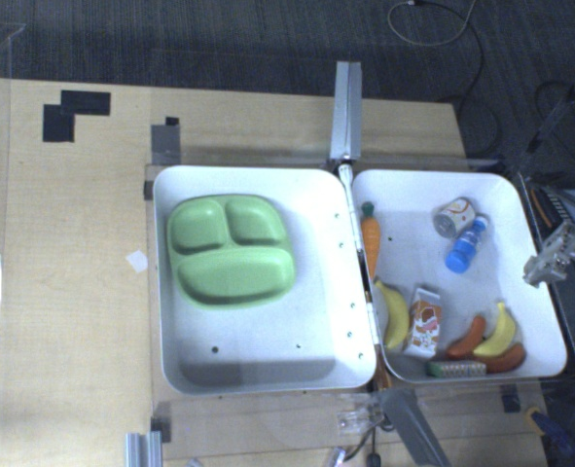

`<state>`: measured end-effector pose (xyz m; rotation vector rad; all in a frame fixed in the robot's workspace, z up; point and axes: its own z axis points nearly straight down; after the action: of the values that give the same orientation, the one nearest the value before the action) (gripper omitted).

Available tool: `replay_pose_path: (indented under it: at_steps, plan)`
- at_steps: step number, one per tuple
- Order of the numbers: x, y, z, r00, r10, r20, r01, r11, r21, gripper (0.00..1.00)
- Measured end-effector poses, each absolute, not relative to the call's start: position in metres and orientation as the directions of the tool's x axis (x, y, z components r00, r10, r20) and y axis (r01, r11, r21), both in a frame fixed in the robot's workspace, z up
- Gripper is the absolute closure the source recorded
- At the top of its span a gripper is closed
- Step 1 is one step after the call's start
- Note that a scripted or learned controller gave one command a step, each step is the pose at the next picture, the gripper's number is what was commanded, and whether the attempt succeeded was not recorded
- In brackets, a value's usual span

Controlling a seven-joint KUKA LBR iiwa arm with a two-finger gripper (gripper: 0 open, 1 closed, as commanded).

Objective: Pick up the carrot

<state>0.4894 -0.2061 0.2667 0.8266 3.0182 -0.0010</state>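
The carrot, orange with a green top, lies lengthwise against the left wall of the right bin. Its green end points to the far side. My gripper hovers at the right rim of that bin, far to the right of the carrot and apart from every object. Nothing shows in its grasp.
The right bin also holds a banana just below the carrot, a juice box, a can, a blue bottle, a second banana and red sausages. A green divided plate sits in the left bin.
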Motion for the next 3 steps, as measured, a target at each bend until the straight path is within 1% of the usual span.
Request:
replay_pose_path:
  at_steps: [1, 2, 3]
  plan:
    - [0.563, -0.149, 0.391, -0.779, 0.627, -0.008, 0.627, 0.779, 0.005, 1.0]
    - [0.611, -0.2, 0.298, -0.942, 0.334, -0.009, 0.334, 0.943, 0.002, 1.0]
    - [0.575, -0.205, 0.312, -0.996, -0.093, -0.01, -0.093, 0.996, -0.002, 1.0]
